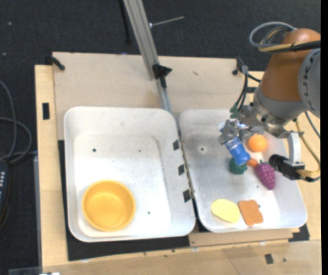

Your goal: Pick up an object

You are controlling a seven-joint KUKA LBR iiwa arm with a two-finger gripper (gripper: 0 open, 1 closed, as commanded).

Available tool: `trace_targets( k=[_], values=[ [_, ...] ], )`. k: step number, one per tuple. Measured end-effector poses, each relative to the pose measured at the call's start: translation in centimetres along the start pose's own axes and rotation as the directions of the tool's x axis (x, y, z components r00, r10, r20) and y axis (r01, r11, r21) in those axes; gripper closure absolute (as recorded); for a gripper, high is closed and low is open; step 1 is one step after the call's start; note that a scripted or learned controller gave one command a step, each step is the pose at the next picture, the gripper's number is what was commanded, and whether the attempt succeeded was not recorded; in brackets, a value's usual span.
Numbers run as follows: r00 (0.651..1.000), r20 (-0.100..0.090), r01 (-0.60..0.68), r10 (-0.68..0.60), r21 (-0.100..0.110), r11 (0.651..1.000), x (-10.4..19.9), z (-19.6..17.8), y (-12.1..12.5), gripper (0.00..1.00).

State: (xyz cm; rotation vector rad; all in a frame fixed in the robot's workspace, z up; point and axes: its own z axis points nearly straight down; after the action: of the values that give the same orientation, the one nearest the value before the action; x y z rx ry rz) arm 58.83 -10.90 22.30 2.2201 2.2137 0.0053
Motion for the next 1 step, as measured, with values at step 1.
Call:
trace_targets(
  k=[1],
  values=[
    [1.000, 0.000, -0.002, 0.002, 0.008, 1.000, -0.15, 0.80, 0.02, 1.00]
  ],
)
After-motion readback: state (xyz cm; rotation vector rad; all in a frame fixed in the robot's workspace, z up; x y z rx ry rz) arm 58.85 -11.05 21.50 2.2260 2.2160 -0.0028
